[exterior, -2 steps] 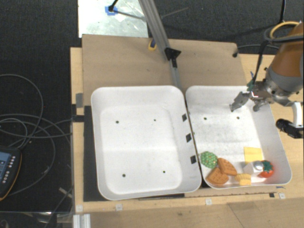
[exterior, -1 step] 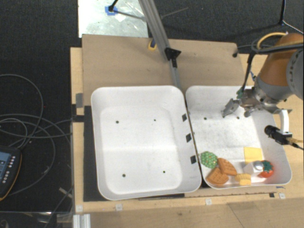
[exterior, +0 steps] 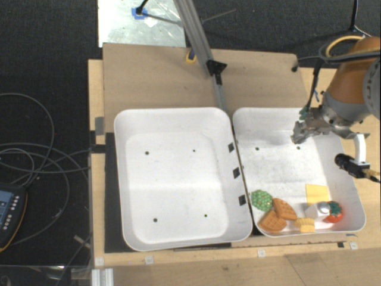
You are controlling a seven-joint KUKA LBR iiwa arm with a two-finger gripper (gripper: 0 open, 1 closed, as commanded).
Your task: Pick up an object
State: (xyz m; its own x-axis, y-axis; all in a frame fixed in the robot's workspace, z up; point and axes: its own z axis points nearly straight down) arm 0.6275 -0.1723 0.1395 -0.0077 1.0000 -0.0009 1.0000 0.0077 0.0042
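My gripper (exterior: pixel 299 134) hangs over the back part of the right bin (exterior: pixel 280 159), on the grey arm with its orange band reaching in from the right. Nothing shows between its tips. The objects lie bunched at the front of that bin: a green knobbly piece (exterior: pixel 261 199), two orange waffle-like pieces (exterior: pixel 284 209) (exterior: pixel 272 222), a small yellow piece (exterior: pixel 305 224), a yellow block (exterior: pixel 317 193) and a silver and red item (exterior: pixel 328 211). All of them lie well in front of the gripper.
The left bin (exterior: pixel 175 177) sits beside the right one, with black clips (exterior: pixel 236 173) along the shared edge. A grey pole (exterior: pixel 196 28) slants across the back of the bench. Cables lie on the floor at the left.
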